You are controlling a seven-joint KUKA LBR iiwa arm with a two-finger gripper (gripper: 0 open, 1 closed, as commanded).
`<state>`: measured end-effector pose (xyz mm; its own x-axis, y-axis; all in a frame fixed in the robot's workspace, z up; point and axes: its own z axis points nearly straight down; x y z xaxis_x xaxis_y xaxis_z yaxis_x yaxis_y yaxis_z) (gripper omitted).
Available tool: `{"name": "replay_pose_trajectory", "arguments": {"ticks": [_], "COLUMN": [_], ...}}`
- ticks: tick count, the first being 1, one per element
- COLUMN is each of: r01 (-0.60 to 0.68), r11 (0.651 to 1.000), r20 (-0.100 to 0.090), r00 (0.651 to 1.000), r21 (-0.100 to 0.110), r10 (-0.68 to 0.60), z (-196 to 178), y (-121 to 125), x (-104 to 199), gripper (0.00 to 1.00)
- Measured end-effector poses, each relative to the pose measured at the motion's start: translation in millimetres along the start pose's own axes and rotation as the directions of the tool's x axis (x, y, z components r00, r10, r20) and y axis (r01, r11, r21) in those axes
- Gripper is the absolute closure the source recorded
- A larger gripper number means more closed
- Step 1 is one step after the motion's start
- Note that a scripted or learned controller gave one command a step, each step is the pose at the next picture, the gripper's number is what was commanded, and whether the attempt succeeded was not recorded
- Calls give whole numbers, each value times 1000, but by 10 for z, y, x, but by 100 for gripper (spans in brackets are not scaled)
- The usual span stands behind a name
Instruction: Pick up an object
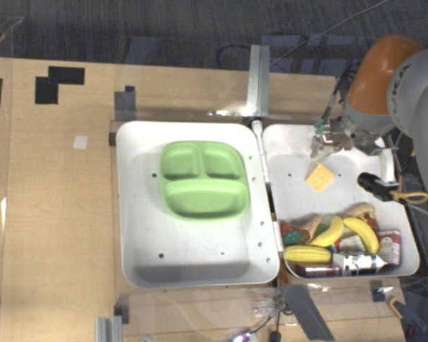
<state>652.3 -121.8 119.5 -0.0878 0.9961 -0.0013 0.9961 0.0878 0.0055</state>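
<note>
Camera view looks down on two white bins side by side on a wooden bench (50, 212). One bin (139, 262) holds a green plate (202, 179) with three sections. It lies flat near the middle of that bin.

The other bin (289, 144) has a pile of toy food at its near end. I can see two bananas (357, 232), a corn cob (307, 254), an ice cream cone (310, 225) and a dark bottle (357, 263) lying on its side. They are all packed close and touching.

A yellow cheese slice (320, 178) lies by itself on the bin floor, apart from the pile.

The grey arm (417, 91) with its orange band (376, 73) reaches in over the far end of that bin. Its gripper (327, 145) hangs just above and beside the cheese slice. Nothing sits in it. The gripper is too small and blurry, so I cannot tell if it is wide or narrow.
</note>
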Motion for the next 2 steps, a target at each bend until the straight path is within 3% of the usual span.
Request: {"name": "replay_pose_trajectory", "arguments": {"ticks": [1, 2], "r01": [0, 32], "r11": [1000, 999], "r20": [0, 2], "r00": [1000, 999], "r21": [0, -8], "r10": [0, -32], "z": [0, 291], "y": [0, -436], "x": [0, -105], "gripper": [0, 0]}}
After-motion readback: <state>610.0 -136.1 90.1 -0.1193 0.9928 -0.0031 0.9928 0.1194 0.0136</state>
